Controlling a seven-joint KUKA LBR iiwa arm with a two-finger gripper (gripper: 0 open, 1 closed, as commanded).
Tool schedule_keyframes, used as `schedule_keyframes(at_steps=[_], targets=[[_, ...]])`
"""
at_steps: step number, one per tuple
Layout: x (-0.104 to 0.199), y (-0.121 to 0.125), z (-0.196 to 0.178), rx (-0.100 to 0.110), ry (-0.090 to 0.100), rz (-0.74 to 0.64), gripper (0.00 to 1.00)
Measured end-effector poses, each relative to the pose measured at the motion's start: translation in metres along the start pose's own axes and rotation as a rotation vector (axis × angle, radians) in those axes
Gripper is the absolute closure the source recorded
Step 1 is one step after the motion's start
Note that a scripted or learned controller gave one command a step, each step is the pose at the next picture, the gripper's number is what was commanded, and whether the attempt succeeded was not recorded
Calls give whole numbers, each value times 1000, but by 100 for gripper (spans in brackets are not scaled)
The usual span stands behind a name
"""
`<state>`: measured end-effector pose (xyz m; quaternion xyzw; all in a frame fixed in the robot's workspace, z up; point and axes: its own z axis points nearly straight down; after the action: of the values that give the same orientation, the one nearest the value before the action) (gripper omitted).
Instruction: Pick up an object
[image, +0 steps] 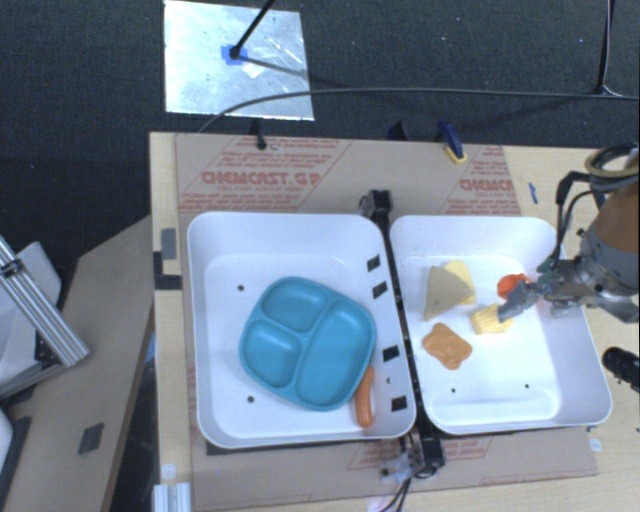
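In the right bin (520, 400) lie a tan wedge (444, 292) against a pale yellow piece (461, 271), a flat orange piece (446, 346), a small yellow block (489, 320) and a small red-orange piece (511, 284). My gripper (520, 296) reaches in from the right, low over the bin's right half. Its tip sits right beside the red-orange piece and just above the yellow block. Whether it touches either one cannot be told from this view.
The left bin (215, 300) holds a blue divided plate (307, 342) and an orange sausage-shaped piece (365, 396) by its front right corner. The ridge between the bins (392, 320) carries black clips. A foil sheet (238, 60) lies beyond the bench.
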<state>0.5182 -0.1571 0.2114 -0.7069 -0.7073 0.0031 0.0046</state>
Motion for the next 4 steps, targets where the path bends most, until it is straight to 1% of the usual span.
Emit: schedule_keyframes(at_steps=[1, 2, 3, 4], targets=[[0, 3, -6, -12, -2, -3, 0], [0, -5, 40, -9, -1, -1, 0], [6, 1, 85, -8, -1, -1, 0], [5, 3, 126, -15, -3, 1, 0]])
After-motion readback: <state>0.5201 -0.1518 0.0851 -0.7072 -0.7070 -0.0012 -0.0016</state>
